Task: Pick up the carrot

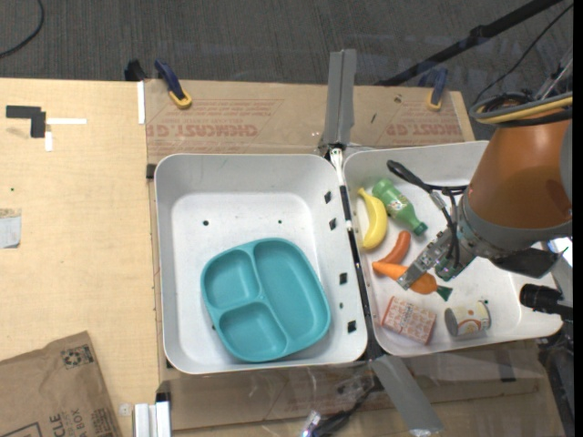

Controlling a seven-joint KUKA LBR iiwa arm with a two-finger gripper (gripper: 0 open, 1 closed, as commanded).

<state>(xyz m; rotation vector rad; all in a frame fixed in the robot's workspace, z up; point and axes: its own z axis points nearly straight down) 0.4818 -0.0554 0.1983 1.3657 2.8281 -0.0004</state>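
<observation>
The carrot (390, 269) lies in the right bin (510, 333), orange, with its green top (444, 291) pointing right. My gripper (421, 271) is low over the middle of the carrot and hides part of it. Its orange tip pokes out to the left and a thicker orange piece shows just under the gripper's right side. The grey arm with its orange band (524, 176) comes in from the right above the bin.
The right bin also holds a banana (373, 218), a green bottle (398, 204), an orange-red sausage shape (396, 246), a small printed box (407, 320) and a can (467, 318). A teal divided plate (264, 299) sits in the left bin (182, 244).
</observation>
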